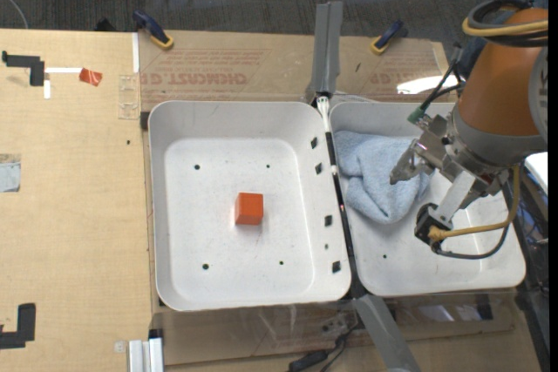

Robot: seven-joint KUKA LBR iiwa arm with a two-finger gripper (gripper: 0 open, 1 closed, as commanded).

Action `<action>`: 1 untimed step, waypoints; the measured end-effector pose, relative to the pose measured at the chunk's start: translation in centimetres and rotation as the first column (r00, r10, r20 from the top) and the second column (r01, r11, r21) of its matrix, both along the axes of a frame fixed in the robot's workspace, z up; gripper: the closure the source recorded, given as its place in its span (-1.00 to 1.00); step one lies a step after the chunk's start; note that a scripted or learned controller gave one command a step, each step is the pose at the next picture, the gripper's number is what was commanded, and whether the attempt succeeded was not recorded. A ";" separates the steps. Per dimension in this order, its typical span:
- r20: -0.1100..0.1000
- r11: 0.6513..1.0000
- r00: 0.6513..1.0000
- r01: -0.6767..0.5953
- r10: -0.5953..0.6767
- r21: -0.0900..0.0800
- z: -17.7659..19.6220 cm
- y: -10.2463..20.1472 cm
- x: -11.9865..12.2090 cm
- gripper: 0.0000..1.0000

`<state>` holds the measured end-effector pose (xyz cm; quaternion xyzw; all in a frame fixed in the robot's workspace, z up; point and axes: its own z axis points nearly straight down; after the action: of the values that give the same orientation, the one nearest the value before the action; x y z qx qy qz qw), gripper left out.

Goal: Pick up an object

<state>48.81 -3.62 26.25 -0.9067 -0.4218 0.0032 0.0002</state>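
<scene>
A small orange-red cube (249, 208) sits near the middle of the left white bin (174, 257). A crumpled light blue cloth (370, 179) lies in the back left part of the right white bin (471, 270). My gripper (408, 171) hangs over the right bin, its tip at the cloth's right edge, where it seems to touch the fabric. The wrist above hides how the gripper stands. Nothing is seen lifted off the bin floor.
The grey arm with its orange band (506, 83) covers the right bin's far right side, and a yellow cable (475, 231) loops under it. A grey divider (327, 57) runs between the bins. Left of them lies a wooden board (70, 205).
</scene>
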 end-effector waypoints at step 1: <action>-0.002 0.993 0.993 0.121 -0.121 0.003 -11.8 -12.2 -1.1 -1.00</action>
<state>47.67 -15.77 14.46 -0.9306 -0.3661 0.0032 0.0021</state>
